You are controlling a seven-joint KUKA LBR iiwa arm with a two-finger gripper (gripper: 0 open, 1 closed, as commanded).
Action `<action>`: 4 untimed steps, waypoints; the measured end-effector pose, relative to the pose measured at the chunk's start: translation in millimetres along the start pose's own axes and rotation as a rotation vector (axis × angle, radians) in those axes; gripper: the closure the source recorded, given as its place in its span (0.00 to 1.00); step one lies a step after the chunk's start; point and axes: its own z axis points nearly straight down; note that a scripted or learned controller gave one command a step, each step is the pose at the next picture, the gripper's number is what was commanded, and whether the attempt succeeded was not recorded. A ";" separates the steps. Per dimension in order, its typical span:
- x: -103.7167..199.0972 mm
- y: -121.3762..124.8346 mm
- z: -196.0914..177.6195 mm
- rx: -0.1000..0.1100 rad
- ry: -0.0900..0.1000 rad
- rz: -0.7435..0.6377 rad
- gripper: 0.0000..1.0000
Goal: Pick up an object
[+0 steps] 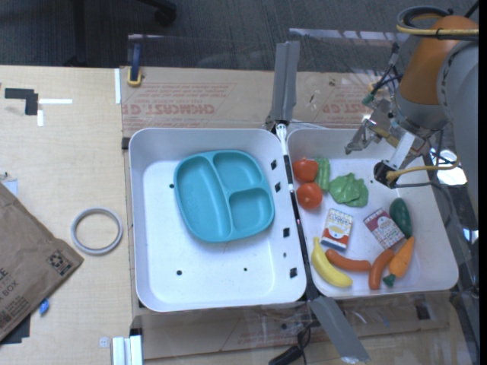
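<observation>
Your arm hangs over the right bin, far edge; the blue divided plate fills the left bin. You cannot tell the end effector's state. Go straight down on the green lettuce piece nearby, clear of both tomatoes.

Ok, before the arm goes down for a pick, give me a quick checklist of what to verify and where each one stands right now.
1. Objects to pick sit in the right bin: ok; two tomatoes, lettuce, banana, carrot and others lie there.
2. Tool over the right bin: ok, above its far edge.
3. Tool holding nothing: cannot tell.
4. Tool directly above a target: not ok; the lettuce lies nearest, nearer the camera.
5. Targets spaced apart: not ok; banana, sausage and carrot crowd together.
6. Blue plate clear of the work: ok, in the left bin.
</observation>
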 end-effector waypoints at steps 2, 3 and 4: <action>-34.6 -61.2 64.8 0.001 0.001 0.297 0.00; -98.8 -68.8 64.6 0.001 0.001 0.608 0.00; -146.0 -69.0 51.7 0.014 0.014 0.384 0.00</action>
